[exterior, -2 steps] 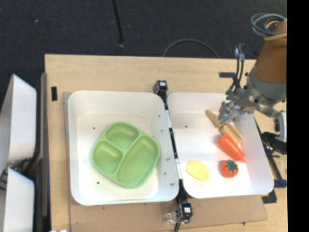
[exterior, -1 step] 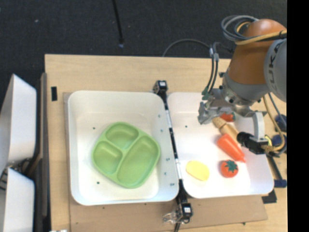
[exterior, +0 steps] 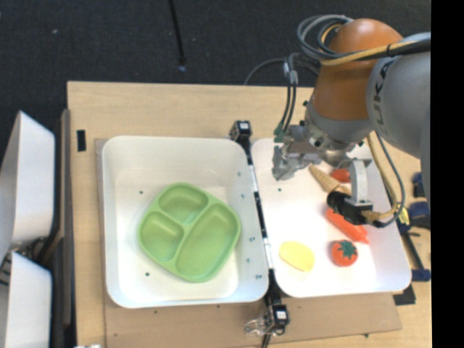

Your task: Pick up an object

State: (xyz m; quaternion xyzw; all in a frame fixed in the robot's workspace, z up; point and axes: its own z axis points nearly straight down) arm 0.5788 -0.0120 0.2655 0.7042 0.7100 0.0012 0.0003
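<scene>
The left bin (exterior: 116,158) sits on the wooden bench (exterior: 159,96) and holds a green divided plate (exterior: 190,230), which lies a little toward five o'clock of the bin's middle, flat on the white floor, with its three compartments facing up. A black clip (exterior: 240,130) stands at twelve o'clock where the two bins meet, and a metal clip (exterior: 270,317) at six o'clock of that same seam.

The right bin (exterior: 290,209) carries the loose things. A yellow lemon-shaped piece (exterior: 297,256) lies at about seven o'clock of the bin's middle, near the front rim. A red tomato with a green top (exterior: 345,253) rests at five o'clock, apart from the yellow piece. An orange carrot-like piece (exterior: 346,225) lies slantwise just above the tomato, at four o'clock, partly under a black part of the arm's hardware. A tan cone (exterior: 324,178) points down toward the bin's middle at about one o'clock, with a small red-orange thing (exterior: 340,174) just beside it.

The gripper (exterior: 284,167) hangs over the bin's far left part, at eleven o'clock of its middle, beside the cone. I cannot tell how it is set. The grey arm with its orange band (exterior: 348,64) comes in from two o'clock
</scene>
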